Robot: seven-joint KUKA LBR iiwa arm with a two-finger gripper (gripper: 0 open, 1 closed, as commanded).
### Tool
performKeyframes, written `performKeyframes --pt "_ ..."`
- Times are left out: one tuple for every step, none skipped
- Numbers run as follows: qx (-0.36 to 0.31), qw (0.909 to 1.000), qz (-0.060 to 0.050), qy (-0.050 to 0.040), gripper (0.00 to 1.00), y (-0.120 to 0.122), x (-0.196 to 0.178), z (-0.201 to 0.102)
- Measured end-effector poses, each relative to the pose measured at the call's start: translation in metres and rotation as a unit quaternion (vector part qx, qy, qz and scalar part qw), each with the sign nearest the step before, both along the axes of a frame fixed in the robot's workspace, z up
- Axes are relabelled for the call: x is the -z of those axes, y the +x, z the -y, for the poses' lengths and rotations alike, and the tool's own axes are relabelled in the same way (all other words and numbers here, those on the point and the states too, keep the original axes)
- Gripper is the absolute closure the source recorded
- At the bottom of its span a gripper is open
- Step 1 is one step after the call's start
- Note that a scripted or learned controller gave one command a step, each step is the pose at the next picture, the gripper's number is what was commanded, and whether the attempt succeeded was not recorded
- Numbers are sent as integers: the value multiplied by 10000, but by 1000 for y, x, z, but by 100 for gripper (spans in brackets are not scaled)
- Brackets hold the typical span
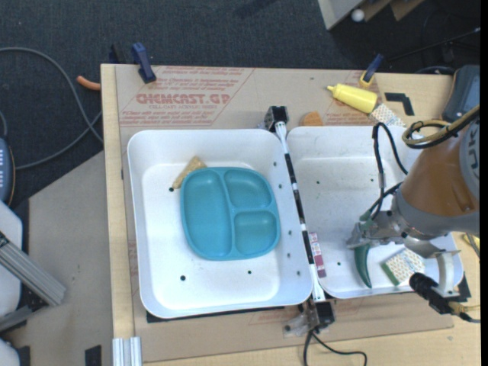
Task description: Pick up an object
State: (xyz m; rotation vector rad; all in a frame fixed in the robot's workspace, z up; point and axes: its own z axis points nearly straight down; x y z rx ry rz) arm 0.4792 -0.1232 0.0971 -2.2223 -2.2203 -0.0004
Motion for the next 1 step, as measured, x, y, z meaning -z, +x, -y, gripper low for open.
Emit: performKeyframes --pt "-14 10000 6 3 100 23 -88 -66"
